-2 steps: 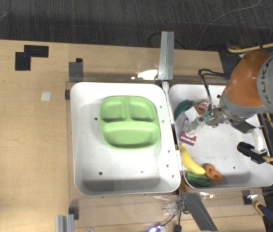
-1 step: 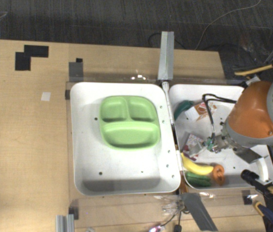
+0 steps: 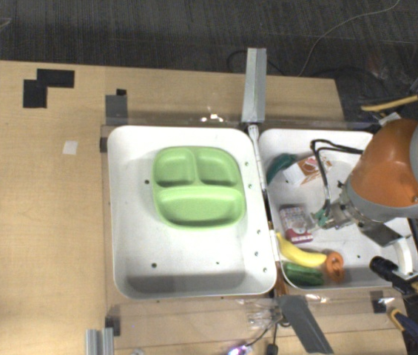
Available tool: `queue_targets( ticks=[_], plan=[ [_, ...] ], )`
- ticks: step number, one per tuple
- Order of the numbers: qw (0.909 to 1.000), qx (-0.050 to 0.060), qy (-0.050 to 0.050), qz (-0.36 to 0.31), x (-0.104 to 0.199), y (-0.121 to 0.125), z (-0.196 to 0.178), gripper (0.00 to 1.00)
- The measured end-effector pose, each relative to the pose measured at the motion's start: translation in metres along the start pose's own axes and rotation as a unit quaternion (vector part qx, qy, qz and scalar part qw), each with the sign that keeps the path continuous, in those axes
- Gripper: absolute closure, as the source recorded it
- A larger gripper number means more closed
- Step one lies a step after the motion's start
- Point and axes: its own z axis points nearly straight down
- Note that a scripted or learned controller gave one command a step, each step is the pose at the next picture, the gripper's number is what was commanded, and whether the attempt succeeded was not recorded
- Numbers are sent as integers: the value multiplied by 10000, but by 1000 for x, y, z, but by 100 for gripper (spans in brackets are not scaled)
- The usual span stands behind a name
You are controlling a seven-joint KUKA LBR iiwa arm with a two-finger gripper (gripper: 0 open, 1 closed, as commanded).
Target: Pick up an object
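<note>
In the right bin (image 3: pixel 356 140), my gripper (image 3: pixel 325 217) hangs low over the middle, reaching in from the right under the orange wrist band. Just to its left lies a small pink and white packet (image 3: pixel 295 221). A yellow banana (image 3: pixel 302 254) sits nearer the front, with a dark green vegetable (image 3: pixel 304 276) and an orange carrot-like piece (image 3: pixel 333 265) beside it. At the back left of this bin are a green object (image 3: pixel 278 166) and a brown and white packet (image 3: pixel 309 170). Nothing can be seen held in the gripper.
The left bin (image 3: pixel 131 213) holds a light green divided plate (image 3: pixel 197 186) near its back middle. A metal post (image 3: pixel 254 87) stands behind the wall between the bins. The arm's body covers the right bin's right side.
</note>
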Motion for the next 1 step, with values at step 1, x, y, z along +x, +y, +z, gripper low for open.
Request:
queue_targets(
  ticks=[1],
  plan=[
    [9814,168,72,-1913,-30,86,-55,100]
  ],
)
